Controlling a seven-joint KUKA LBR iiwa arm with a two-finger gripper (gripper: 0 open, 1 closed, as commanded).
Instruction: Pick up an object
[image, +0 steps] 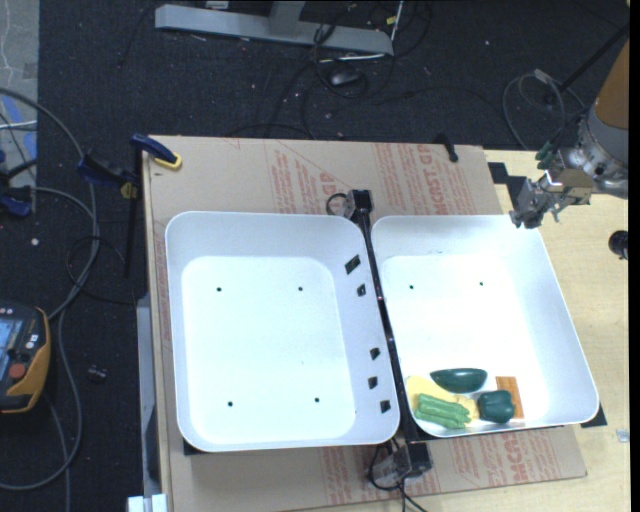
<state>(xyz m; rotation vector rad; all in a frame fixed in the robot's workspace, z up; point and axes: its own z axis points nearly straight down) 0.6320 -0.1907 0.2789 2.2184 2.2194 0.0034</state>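
A small cluster of objects lies in the near corner of the right bin (560, 300), close against its front wall and just beside the divider between the two bins. At the top of the cluster is a dark green dome-shaped piece (458, 379), resting on a pale yellow flat piece (428, 386) that shows at its left edge. Just below, a light green ribbed object (442, 410) lies tilted along the bin's front rim, and to its right sits a dark teal rounded block (496, 406), touching or nearly touching an orange flat piece (510, 386) behind it (the overlap there is too tight to sort out exactly). The gripper (528, 212) hangs well apart from all of this, above the far right corner of the right bin near its rim, with nothing between its fingers; whether they stand apart or together cannot be told at this size. The arm's grey wrist (600, 155) enters from the right edge above it. The left bin (190, 300) sits beside the right one, their walls meeting along a black strip (375, 300). Both rest on a brown cardboard sheet (290, 175) over the bench, with cables on the dark floor (100, 80) beyond.
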